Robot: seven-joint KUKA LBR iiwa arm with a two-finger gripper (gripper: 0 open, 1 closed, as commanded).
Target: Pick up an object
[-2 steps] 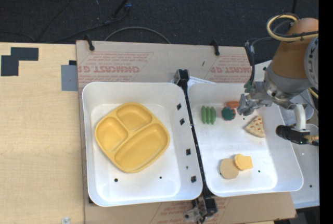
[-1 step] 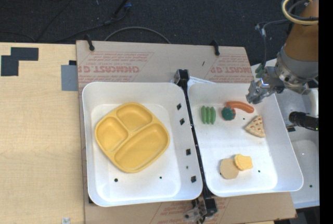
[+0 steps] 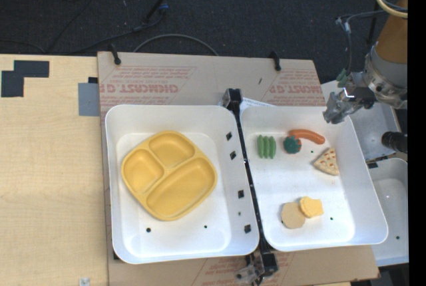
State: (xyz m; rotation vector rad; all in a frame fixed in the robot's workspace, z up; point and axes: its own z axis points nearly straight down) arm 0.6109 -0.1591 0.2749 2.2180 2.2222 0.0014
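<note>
The right bin (image 3: 363,211) holds several toy foods: a green bean bundle (image 3: 267,146), a dark green broccoli piece (image 3: 292,144), an orange-red sausage (image 3: 307,136), a pizza slice (image 3: 327,162), a tan round cookie (image 3: 292,215) and a yellow cheese piece (image 3: 311,207) lapping over it. My gripper (image 3: 337,109) hangs at the bin's upper right corner, above its rim, right of the sausage and apart from all the foods.
The left bin (image 3: 120,211) bears a yellow divided plate (image 3: 169,173). A black divider (image 3: 241,165) runs between the bins. Cardboard (image 3: 200,78) lies under both. The arm's orange band (image 3: 393,32) stands at the right edge.
</note>
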